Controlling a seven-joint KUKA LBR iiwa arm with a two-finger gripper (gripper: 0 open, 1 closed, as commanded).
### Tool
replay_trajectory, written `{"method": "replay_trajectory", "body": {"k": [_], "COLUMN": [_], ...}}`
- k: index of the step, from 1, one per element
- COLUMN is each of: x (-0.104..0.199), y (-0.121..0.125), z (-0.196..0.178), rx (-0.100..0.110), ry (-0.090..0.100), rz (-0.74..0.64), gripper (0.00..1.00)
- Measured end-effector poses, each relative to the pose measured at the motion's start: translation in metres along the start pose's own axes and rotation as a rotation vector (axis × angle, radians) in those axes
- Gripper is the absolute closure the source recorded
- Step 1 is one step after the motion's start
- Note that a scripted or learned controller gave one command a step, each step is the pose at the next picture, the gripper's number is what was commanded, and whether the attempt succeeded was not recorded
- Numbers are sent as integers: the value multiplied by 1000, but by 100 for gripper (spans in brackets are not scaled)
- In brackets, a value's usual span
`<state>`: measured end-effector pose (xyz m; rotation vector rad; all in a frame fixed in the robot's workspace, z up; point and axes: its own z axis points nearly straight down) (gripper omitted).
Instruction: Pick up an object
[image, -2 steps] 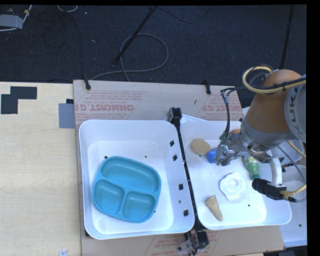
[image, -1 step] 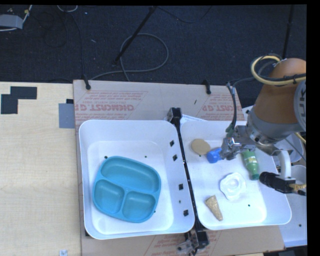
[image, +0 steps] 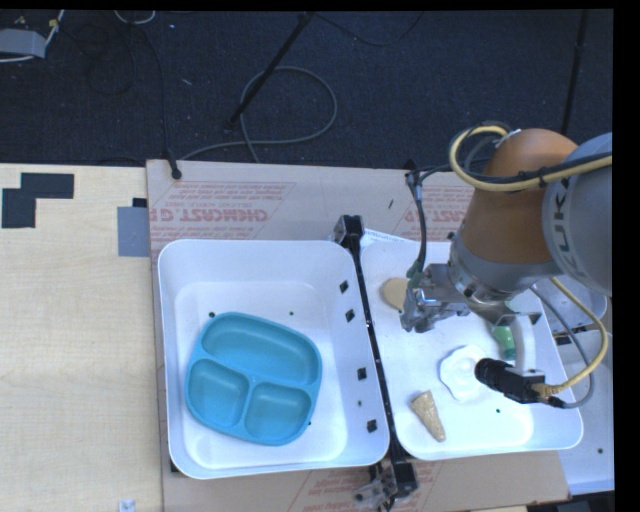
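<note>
My gripper (image: 418, 312) is low in the right bin (image: 480, 440), near its left wall, hanging from the orange and grey wrist. A tan rounded object (image: 393, 292) lies just left of the fingers, partly hidden by them. A white fried-egg-like piece (image: 461, 372) lies in the middle of the right bin. A tan cone-shaped object (image: 429, 414) rests near the bin's front. A green item (image: 505, 338) shows behind the arm's hardware. I see nothing between the fingers.
The left bin (image: 190, 290) holds a blue divided plate (image: 254, 377). A black divider bar (image: 366, 340) runs between the bins. Cables and a black connector (image: 510, 382) hang off the arm over the right bin.
</note>
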<state>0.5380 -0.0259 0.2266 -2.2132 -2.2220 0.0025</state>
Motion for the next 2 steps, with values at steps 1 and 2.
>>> {"method": "replay_trajectory", "body": {"k": [1,2], "x": [47,103], "y": [-15,-25], "z": [11,17], "rx": [1,1], "ry": [-1,-1], "rz": [1,0], "gripper": [100,100]}}
